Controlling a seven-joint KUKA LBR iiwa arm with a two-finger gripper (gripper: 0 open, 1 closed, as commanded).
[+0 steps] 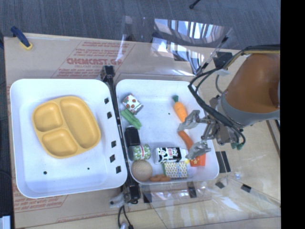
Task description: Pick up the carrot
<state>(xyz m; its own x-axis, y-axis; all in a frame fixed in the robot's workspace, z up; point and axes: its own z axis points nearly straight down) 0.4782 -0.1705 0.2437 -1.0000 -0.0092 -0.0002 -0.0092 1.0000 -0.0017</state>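
I see the carrot (179,109) in the right bin (157,87), long axis near vertical, green top pointing away, tool (196,135) open, empty, just beside it.

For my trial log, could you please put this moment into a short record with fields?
task item: carrot, green top, lying in the right bin near its far right side
end effector: open, above the right bin, nearer the camera than the carrot, holding nothing
second orange piece: slim orange stick lying between the fingers
other right bin items: green pepper, cow-print carton, round tan ball
left bin: yellow divided plate
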